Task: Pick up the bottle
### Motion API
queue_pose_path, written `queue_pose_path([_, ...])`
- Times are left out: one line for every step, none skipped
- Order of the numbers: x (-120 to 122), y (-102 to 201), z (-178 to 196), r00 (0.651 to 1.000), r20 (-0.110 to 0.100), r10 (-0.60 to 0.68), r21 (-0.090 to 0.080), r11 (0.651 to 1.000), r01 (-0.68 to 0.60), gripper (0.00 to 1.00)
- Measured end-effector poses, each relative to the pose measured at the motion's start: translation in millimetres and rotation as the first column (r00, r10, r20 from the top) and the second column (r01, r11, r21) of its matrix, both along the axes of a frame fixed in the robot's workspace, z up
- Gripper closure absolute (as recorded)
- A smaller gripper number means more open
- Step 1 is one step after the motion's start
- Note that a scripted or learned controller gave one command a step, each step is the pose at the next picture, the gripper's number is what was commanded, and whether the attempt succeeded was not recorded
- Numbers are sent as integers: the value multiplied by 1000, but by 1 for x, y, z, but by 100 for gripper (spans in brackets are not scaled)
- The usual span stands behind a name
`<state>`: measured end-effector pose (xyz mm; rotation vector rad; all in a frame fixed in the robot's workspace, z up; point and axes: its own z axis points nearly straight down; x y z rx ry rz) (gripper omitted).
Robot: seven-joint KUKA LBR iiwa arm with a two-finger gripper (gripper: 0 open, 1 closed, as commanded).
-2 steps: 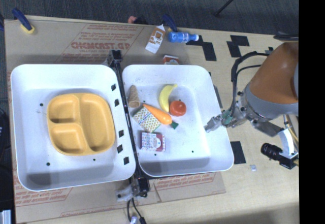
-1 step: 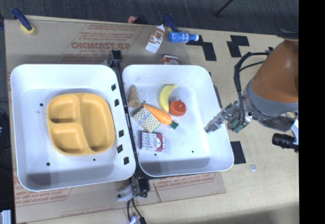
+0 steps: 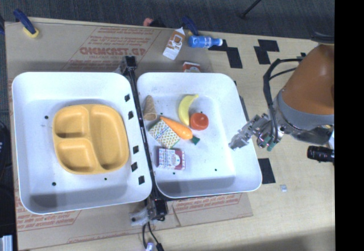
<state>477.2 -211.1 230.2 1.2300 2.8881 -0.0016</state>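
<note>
So we're looking at the right bin [image 3: 242, 124] as our anchor here, and the blue bottle [image 3: 203, 42] isn't even in it: it's lying on its side on the bench just beyond the bin's far edge, next to a small carton [image 3: 174, 44]. Meanwhile the gripper [image 3: 245, 136] is hovering over the bin's right rim, well apart from the bottle, and honestly we can't tell how its jaws are standing from this angle. Inside the bin we're seeing a banana [image 3: 186, 107], a tomato [image 3: 199, 121], a carrot [image 3: 176, 128] and a little box [image 3: 170, 159], none of which matter. We're guessing the bottle is light, stiff plastic, smooth and round, so it's probably going to roll or squirt out if pinched off-centre. We're thinking the grab should go across the middle of the body, not the skinny cap end.
</note>
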Motion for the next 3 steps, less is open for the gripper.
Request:
queue_pose_path([0, -1, -2, 987, 1, -159, 0, 987, 159, 100])
queue_pose_path([-1, 0, -11, 1000, -5, 12, 3, 1000, -12, 100])
queue_pose_path([-1, 0, -15, 885, -4, 465, 4, 885, -465, 100])
